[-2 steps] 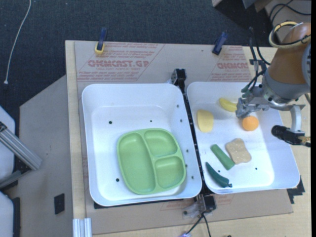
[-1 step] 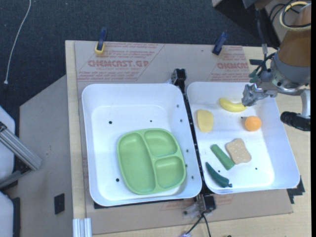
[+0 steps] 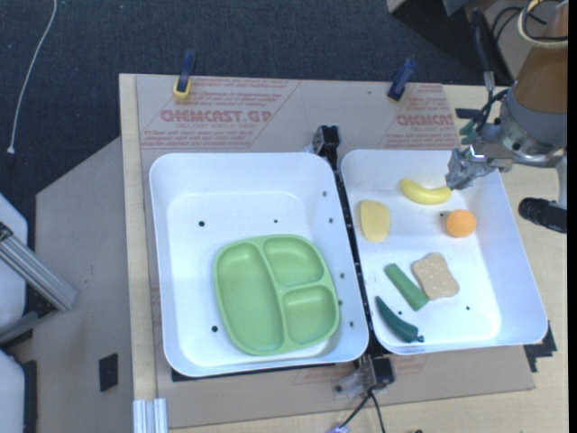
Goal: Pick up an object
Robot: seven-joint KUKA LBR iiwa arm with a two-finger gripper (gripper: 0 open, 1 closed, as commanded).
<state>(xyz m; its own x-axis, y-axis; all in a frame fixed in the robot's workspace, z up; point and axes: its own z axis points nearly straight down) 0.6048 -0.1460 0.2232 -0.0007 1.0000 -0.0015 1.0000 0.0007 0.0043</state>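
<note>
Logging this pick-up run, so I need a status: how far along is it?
Early stage. Done: the arm has reached the right bin, with the gripper above the far corner, close to the banana. In hand: nothing seen lifted; the banana lies on the bin floor, as do the orange and bread slice. Left: lower, grasp and lift one item.

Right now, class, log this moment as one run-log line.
stage: approach | gripper: above right bin, beside banana, nothing seen held | left bin: green tray
</note>
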